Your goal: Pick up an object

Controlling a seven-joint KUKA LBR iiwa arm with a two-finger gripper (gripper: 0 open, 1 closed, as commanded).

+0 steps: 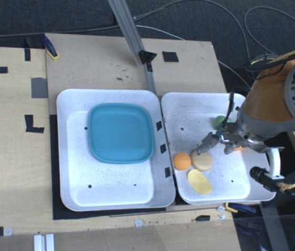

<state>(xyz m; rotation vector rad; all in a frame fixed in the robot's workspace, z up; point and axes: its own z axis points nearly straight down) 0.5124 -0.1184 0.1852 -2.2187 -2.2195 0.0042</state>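
In the right bin (189, 111) lie an orange ball (182, 161), a beige round piece (203, 162) touching it on the right, and a yellow oval piece (199, 182) just in front of them. A green object (219, 121) peeks out behind the arm's wrist, mostly hidden. My gripper (205, 146) reaches in from the right and hangs low over the bin, its tip just above the beige piece and close to the orange ball. Nothing is visibly held in it.
The left bin (74, 156) holds a blue square plate (120, 132). A grey metal pole (129, 27) slants down to the bins' shared back edge. Cables (231, 20) trail across the dark floor at the back right.
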